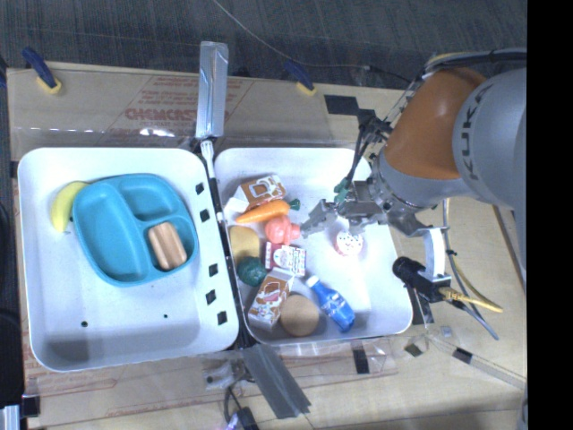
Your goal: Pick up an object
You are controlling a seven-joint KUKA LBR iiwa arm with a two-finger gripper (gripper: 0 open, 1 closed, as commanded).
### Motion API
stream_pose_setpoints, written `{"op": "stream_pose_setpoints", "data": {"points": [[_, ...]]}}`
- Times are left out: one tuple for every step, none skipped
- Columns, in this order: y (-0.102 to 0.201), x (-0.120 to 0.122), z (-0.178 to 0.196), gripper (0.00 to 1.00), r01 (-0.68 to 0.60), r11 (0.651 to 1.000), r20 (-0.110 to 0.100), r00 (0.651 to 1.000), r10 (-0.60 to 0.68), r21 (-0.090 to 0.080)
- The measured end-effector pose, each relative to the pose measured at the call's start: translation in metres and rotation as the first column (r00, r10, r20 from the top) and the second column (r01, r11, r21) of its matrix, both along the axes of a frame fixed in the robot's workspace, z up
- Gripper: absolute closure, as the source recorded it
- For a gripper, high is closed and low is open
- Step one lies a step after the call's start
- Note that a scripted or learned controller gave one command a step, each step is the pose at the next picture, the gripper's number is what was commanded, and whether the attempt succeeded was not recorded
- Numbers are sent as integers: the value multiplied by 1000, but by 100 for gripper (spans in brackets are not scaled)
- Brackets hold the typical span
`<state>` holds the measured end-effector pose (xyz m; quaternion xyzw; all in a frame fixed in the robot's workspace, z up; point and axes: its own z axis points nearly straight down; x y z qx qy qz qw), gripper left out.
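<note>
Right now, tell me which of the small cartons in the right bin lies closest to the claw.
The red-and-white carton beside the pink toy. The two brown cartons lie further from the claw.

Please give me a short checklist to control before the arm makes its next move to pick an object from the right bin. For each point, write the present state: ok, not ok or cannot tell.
1. End effector is over the right bin, where the objects lie: ok.
2. An object sits between the fingers: not ok; none is seen there.
3. A target lies close: ok; the small white object with red marks is just below the end effector, apart from the others.
4. Free space around that target: ok; bare bin floor on its right and lower sides.
5. The crowded pile (carrot, pink toy, blue bottle) stays out of the descent path: cannot tell.
6. Fingers open enough: cannot tell.
</note>
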<state>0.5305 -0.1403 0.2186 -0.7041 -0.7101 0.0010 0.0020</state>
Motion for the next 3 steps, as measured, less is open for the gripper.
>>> {"op": "stream_pose_setpoints", "data": {"points": [[-33,-49,-120,0,-70,998,-2,998,70,-1],[-33,-47,-109,100,-77,997,0,997,77,0],[14,2,-10,100,66,998,6,998,-66,-1]]}}
